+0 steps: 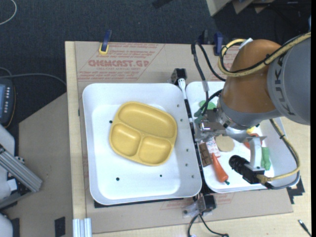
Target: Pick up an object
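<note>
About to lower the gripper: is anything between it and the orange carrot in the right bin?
Nothing visible lies on the carrot. The gripper sits just above it in the view, near the bin's left wall; a brown bar lies beside the carrot.

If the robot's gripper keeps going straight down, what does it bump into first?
Probably the brown block at the left edge of the right bin, just under the gripper. The orange carrot lies a bit nearer the camera. Depth is hard to judge from above, so it might touch the bin floor instead.
</note>
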